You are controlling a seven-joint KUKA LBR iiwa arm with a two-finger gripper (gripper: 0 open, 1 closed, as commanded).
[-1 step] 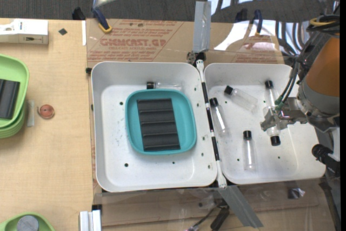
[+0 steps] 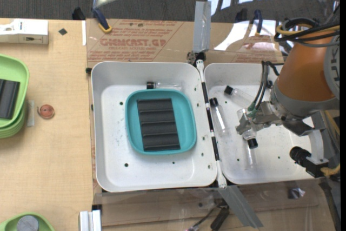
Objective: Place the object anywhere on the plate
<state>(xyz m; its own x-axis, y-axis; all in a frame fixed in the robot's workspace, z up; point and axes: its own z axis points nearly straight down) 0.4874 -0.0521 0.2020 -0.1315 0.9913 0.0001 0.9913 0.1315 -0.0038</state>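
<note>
Nearest to me, well to the left of the teal plate [image 2: 186, 121] and toward the camera, I see a green container with a grey lid [image 2: 27, 223] at the corner of the wooden bench [image 2: 48, 170]. Next comes the near rim of the left bin [image 2: 108, 170], which holds the plate on its floor. A black ridged block [image 2: 158, 124] lies flat across the middle of the plate. To the right of the plate, across the divide between the bins, is the right bin [image 2: 270, 170]. On its floor lies a clear tube with a black cap [image 2: 251, 150], well apart from the plate and pointing roughly toward me. The gripper [image 2: 250, 123] hangs right over that tube's capped end, on the far side of it. From here I cannot tell how wide the gripper stands or whether it has hold of anything, and the tube looks to be lying on the bin floor. A second capped tube [image 2: 217, 113] lies along the right bin's wall nearest the plate, and a third [image 2: 235, 92] sits farther back. Just beyond the plate, inside the left bin, a fourth tube [image 2: 159, 85] lies crosswise. Left of the plate, on the bench, I see a small reddish disc [image 2: 46, 111] and a green tray [image 2: 12, 99]. Farthest off, behind the plate, lie a printed cardboard sheet [image 2: 140, 40] and a white box [image 2: 24, 32].
</note>
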